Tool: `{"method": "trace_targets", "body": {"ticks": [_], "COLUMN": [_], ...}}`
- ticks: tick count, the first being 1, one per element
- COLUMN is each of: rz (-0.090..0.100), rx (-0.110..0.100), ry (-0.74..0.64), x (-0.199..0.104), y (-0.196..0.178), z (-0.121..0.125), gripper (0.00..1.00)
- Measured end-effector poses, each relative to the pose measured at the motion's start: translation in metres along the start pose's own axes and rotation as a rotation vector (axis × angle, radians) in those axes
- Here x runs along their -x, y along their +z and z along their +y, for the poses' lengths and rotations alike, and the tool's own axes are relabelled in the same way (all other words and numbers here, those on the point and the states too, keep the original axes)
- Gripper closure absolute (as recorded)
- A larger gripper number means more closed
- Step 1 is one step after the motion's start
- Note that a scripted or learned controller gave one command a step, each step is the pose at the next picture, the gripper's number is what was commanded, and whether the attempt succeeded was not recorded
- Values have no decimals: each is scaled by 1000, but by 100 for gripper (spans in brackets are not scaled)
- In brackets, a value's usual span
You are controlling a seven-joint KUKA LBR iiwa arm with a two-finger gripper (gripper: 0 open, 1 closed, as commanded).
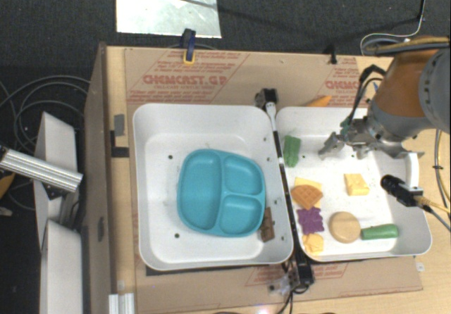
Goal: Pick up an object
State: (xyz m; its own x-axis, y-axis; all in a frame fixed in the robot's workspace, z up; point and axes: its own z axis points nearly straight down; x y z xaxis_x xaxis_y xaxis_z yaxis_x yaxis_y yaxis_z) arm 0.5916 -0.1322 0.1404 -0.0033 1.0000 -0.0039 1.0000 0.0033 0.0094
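Grey arm with orange band [405, 87] enters from the right, wrist bent down and leftward. Two-finger metal gripper [347, 143] at its end, jaws splayed apart, nothing between them.

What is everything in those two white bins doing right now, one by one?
blue divided plate: flat in the left bin
brown piece: beside the plate's right rim
green block: lying loose, right bin
yellow cube: loose
purple piece: loose
round tan disc: flat
green cylinder: on its side
gripper: above right bin
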Motion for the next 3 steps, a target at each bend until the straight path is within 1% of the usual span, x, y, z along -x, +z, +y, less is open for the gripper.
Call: {"method": "trace_targets", "body": {"ticks": [1,2,3], "rz": [6,5,-3], "rx": [-13,0,1], "ry": [-4,4,6], "x": [-48,-46,28], "y": [14,44,0], "z": [-38,-66,-22], "gripper": [0,0,0]}}
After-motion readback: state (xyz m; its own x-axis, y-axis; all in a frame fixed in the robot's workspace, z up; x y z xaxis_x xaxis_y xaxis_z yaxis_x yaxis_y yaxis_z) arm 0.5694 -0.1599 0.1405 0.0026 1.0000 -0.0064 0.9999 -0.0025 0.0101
